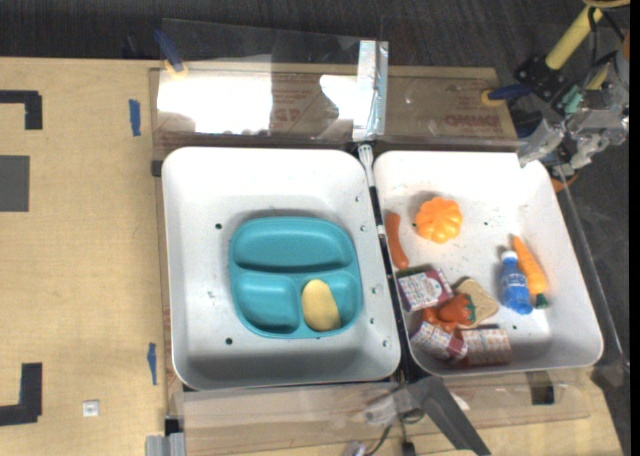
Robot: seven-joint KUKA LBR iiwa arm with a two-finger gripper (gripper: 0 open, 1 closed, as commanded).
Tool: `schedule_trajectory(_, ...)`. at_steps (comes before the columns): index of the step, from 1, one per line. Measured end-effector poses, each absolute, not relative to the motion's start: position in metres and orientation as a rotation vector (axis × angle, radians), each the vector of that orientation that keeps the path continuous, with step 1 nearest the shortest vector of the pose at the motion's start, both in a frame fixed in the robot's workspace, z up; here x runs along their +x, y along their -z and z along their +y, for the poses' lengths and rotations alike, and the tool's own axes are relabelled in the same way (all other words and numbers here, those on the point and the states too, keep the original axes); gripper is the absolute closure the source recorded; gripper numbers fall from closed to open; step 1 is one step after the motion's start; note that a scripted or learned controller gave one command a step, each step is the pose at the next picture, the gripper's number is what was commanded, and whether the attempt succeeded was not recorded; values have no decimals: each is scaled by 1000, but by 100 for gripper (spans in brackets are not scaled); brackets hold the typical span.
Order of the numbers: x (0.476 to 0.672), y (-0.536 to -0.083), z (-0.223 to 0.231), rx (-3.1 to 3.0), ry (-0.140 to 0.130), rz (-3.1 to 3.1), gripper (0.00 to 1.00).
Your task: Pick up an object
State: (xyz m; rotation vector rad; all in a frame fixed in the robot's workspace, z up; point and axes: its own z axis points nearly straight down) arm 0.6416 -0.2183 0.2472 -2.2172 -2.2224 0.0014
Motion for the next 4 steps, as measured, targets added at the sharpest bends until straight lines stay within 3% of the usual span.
schedule_trajectory(1,631,-108,-155,-2156,-8,-2272,0)
schedule_trajectory(2,618,-87,-111,-2105,5,-2340,0)
schedule_trajectory(3,553,-88,-97,-2221,9,-2229,0)
schedule_trajectory(4,556,-97,-98,-2226,14,-2228,100)
